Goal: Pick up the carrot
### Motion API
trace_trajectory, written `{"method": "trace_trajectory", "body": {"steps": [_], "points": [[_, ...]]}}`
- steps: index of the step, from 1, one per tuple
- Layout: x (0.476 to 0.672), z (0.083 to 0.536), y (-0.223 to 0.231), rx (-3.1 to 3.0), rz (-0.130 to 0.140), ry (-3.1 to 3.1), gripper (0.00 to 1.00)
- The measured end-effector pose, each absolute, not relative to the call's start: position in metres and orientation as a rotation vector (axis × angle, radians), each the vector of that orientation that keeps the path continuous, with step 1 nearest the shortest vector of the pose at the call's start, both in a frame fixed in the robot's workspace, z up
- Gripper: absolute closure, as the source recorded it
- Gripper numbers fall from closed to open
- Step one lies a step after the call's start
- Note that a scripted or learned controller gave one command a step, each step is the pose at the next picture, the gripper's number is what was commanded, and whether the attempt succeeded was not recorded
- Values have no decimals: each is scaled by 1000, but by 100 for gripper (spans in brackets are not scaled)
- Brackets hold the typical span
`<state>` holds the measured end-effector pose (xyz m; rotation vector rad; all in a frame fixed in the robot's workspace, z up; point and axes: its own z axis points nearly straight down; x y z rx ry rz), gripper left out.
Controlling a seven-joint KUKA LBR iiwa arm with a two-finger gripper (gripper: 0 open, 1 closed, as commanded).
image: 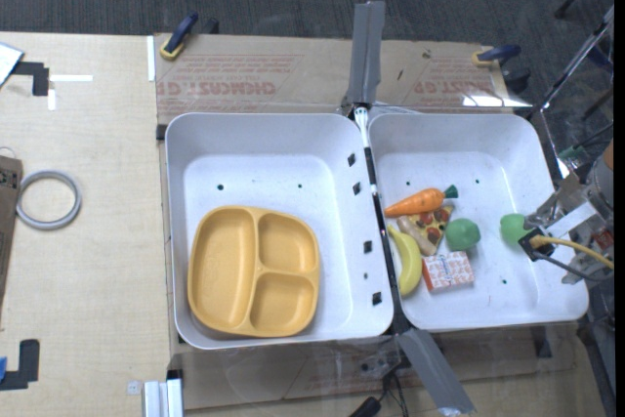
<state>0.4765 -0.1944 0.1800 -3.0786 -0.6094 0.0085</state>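
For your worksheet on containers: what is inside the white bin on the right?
The right bin holds a carrot, a banana, a pizza slice, a small red-and-white box and two green items. Anything beneath the touching pieces is hidden.

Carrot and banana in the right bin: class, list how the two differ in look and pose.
The carrot is orange with a green top; the banana is plain yellow. The carrot is straight and tapered; the banana curves. The carrot lies across the bin; the banana runs along the bin's left wall. Both are long and lie flat in the right bin.
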Motion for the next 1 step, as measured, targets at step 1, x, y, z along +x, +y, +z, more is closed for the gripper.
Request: {"method": "trace_trajectory", "body": {"steps": [1], "points": [[477, 248, -222, -3125, 7, -320, 0]]}}
